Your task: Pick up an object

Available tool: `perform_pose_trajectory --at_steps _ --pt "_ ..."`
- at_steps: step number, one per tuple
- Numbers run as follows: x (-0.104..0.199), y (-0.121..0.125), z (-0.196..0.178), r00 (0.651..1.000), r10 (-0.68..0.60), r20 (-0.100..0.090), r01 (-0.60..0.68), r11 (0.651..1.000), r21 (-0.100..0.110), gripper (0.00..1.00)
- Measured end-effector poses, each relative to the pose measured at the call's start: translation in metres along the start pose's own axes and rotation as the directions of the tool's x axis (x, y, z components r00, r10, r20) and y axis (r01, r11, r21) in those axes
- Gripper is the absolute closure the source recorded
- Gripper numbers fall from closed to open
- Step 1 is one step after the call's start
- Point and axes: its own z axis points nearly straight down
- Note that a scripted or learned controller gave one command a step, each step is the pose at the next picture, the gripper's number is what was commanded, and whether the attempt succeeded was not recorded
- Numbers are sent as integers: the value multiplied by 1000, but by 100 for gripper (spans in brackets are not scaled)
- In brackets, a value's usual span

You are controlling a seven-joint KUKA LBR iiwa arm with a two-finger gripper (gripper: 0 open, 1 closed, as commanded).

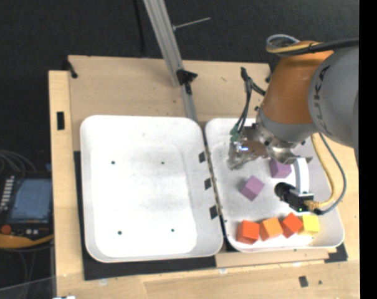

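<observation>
The right bin (228,237) holds the loose blocks. A purple cube (252,187) lies near its middle, and a second purple block (280,169) sits partly hidden under the arm. Along the front wall runs a row of blocks: an orange-red block (248,231), an orange block (271,228), a red block (291,223) and a yellow block (310,222). My gripper (240,155) hangs low over the bin's back left part, up and left of the purple cube. I see nothing held in it.
The left bin (91,185) lies beside the right one, with a ridge with black clips (208,184) between them. A slanted metal pole (166,42) rises behind the bins. A black fitting with cables (289,195) hangs from the wrist over the blocks.
</observation>
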Motion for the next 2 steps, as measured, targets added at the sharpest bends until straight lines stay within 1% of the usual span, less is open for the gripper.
perform_pose_trajectory --at_steps 1,2 --pt "53 -15 8 1000 0 0 0 1000 1 100" --pt "104 -28 -7 1000 2 0 -2 1000 -2 100"
